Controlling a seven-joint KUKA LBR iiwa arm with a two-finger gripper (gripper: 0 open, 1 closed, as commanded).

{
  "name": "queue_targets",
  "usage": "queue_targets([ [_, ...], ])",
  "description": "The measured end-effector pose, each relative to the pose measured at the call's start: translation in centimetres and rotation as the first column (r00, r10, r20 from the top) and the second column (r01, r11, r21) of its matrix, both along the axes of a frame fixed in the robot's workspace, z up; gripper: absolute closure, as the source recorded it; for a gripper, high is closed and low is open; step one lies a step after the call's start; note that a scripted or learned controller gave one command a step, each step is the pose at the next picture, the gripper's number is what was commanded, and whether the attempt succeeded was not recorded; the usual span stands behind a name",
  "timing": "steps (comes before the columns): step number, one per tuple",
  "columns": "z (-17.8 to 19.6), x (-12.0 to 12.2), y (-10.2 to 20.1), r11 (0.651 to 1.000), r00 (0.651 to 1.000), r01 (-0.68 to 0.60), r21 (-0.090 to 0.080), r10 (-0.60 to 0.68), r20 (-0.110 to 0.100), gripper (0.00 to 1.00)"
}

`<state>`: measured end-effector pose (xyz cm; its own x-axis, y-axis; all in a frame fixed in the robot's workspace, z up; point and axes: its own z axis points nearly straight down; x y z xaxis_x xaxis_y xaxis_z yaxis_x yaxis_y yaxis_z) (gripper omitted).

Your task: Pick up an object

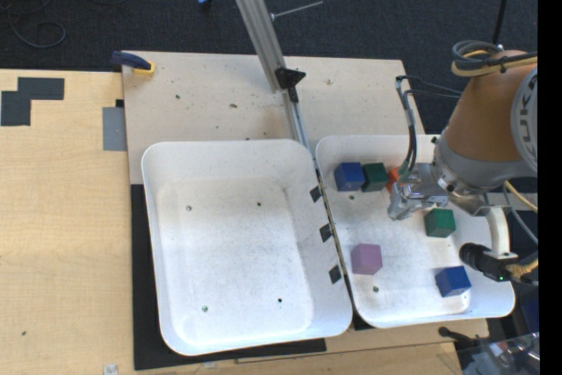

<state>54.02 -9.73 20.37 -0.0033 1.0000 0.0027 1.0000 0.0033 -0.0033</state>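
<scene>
Camera view: green block is noted in right bin beside claw, whose state cannot be told; judged light, rigid, smooth, best gripped across opposite flat faces.

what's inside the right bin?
Right bin holds two blue blocks, two green blocks and a purple block. The claw and arm cover part of the floor.

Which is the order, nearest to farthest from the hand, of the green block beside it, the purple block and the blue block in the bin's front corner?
From the hand:
1. Green block, just right.
2. Purple block, front-left.
3. Blue block, front-right corner.
</scene>
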Motion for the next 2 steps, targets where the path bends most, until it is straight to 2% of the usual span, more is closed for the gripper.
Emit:
queue_targets([
  [2,1.5,0.7,8.6,1.0,1.0,-0.001,-0.001,0.001,0.002,1.0],
])
